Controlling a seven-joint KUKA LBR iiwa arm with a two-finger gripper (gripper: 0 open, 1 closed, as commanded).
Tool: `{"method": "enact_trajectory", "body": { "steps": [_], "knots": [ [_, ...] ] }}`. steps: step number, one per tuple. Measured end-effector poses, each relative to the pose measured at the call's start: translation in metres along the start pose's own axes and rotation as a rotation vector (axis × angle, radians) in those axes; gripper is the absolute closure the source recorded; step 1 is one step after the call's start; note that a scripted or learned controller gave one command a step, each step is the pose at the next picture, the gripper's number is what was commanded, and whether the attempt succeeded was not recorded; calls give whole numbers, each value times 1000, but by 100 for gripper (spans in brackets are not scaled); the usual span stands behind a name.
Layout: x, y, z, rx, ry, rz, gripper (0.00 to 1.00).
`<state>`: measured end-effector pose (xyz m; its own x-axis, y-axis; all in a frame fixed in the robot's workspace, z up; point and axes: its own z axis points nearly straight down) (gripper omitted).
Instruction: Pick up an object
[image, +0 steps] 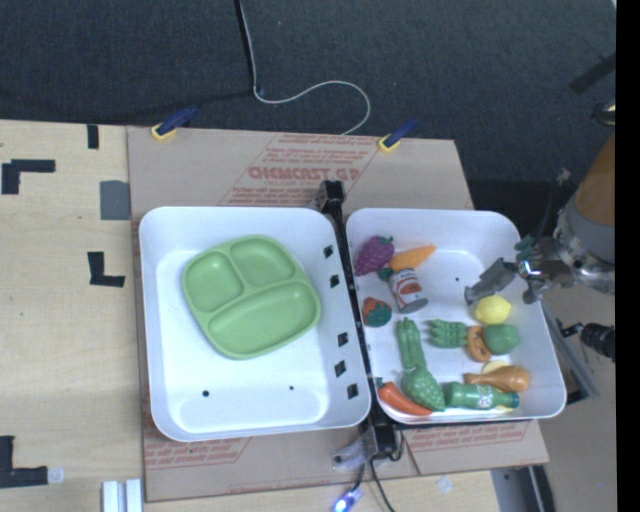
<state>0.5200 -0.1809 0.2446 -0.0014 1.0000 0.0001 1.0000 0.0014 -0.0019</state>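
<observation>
**Gripper Over Right Bin, Nothing Held**

The gripper (510, 278) sits at the 3 o'clock rim of the right bin (455, 222); its two fingers (487, 279) are spread apart with nothing between them; a yellow lemon (492, 309) lies just below the fingertips, at 6 o'clock from them. Toy food fills the bin: a green ball (502, 338) touching the lemon at its 5 o'clock; a small can (407, 288) near centre; purple grapes (373, 254) at 10 o'clock; a green bottle (480, 397) at 5 o'clock. The left bin (160, 330), at 9 o'clock, holds a green divided plate (252, 296).
</observation>
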Motion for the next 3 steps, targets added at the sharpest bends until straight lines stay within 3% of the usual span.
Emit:
{"method": "enact_trajectory", "body": {
  "steps": [1, 2, 3],
  "knots": [
    [32, -30, -147, -11, -2, -4, 0],
    [84, -36, -298, -21, -2, -7, 0],
    [81, -36, -299, -2, -2, 0, 100]
  ]
}}
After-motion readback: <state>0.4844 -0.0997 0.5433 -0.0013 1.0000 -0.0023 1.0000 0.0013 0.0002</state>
